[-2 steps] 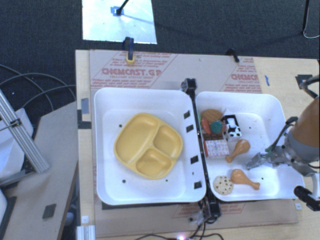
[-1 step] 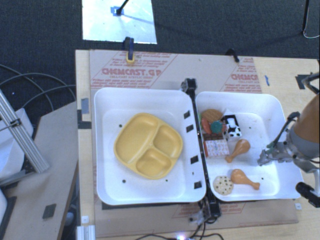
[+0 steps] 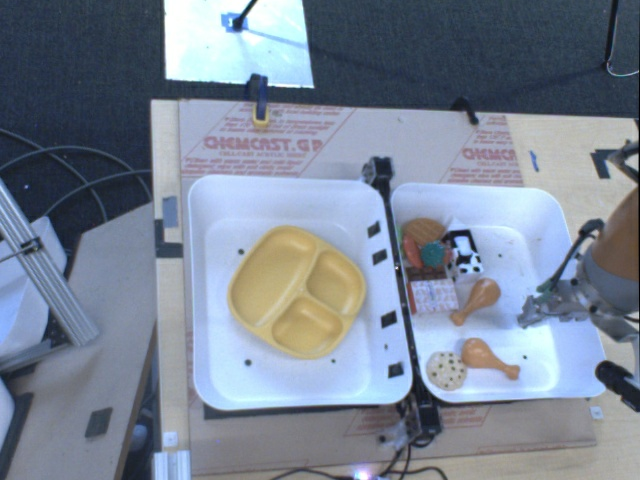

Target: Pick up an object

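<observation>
A glossy yellow compartment tray (image 3: 297,290) is seen in the left bin (image 3: 215,218). Smooth plastic drumsticks (image 3: 475,300) and a speckled cookie (image 3: 446,370) are clustered in the right bin (image 3: 535,208). Whether the jaws (image 3: 530,313) are parted cannot be told.

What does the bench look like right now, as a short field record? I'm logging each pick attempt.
left bin: holds a yellow divided tray
right bin: holds the small items
upper cluster: brown round piece, teal piece, black-and-white cube, red-printed packet
drumsticks: one mid-bin, another nearer the front
cookie: front left corner of right bin
pincer: over the right bin's right side, apart from the items
arm: enters from the right
</observation>
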### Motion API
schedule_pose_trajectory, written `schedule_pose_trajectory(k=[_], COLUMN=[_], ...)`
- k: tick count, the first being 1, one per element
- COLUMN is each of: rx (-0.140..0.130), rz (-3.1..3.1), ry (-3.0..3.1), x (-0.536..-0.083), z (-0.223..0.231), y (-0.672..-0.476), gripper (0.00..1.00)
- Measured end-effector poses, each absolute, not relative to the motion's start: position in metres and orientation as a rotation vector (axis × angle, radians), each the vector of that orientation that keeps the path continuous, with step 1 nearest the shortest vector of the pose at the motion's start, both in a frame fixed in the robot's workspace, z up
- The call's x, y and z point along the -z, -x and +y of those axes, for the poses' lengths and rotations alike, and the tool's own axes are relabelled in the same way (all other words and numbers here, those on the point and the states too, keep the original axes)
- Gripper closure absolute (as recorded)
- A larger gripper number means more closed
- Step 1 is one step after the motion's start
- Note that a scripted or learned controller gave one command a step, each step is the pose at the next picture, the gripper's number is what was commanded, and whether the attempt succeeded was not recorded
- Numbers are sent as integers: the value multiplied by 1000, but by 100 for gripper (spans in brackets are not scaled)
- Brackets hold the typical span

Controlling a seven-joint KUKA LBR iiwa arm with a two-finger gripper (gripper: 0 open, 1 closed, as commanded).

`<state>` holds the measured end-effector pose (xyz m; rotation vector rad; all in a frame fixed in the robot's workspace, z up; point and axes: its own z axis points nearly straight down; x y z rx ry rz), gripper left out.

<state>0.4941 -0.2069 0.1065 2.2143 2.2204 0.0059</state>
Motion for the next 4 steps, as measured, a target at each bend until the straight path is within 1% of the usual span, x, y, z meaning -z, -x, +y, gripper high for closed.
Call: schedule_pose_trajectory(k=[4], rx=[-18], rz=[2222], ry=[-2200], x=[-149], z=[-208], y=[-499], gripper=[100])
